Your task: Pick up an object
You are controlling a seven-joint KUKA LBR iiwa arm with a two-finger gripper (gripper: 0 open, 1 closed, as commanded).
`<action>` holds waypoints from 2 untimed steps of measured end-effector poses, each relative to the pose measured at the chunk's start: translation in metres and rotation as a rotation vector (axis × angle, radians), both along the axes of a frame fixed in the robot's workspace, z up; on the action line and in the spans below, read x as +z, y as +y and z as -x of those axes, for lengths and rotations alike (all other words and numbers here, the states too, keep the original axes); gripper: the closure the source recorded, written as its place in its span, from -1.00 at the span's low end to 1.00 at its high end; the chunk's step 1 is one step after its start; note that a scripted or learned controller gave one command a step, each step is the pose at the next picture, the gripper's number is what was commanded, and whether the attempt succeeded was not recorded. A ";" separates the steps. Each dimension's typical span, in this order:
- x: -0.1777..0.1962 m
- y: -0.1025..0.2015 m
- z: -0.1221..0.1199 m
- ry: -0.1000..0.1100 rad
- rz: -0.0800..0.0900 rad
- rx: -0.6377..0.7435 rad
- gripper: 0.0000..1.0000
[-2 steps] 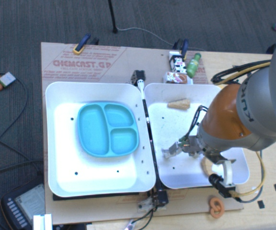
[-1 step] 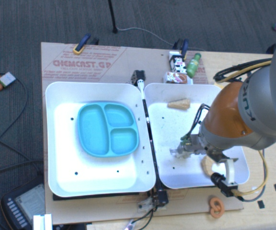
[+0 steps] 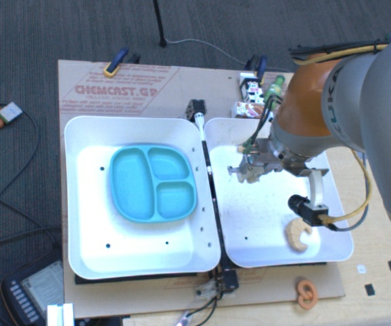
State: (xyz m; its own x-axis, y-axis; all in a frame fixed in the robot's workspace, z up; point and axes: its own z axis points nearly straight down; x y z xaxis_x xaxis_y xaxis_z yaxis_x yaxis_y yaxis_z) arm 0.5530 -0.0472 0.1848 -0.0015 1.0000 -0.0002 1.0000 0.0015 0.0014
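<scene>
In the right bin, tan piece lies apart from end effector.

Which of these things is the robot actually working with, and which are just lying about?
In the job: blue divided plate, tan ring, right bin.
Lying about: orange loop on the bench edge, orange-and-white gadget on the carpet.

I get one fixed camera, set above the bench and looking down at a slant. Mid-range: the left bin and right bin both fit whole. Bench's far edge sits toward the top, near edge at the bottom. The arm enters from the right. Carpet shows past the bench's left and far edges.
</scene>
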 end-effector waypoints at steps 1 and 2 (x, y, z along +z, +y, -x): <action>0.022 0.027 0.064 0.003 0.000 -0.001 1.00; 0.023 0.092 0.069 0.003 -0.001 0.001 1.00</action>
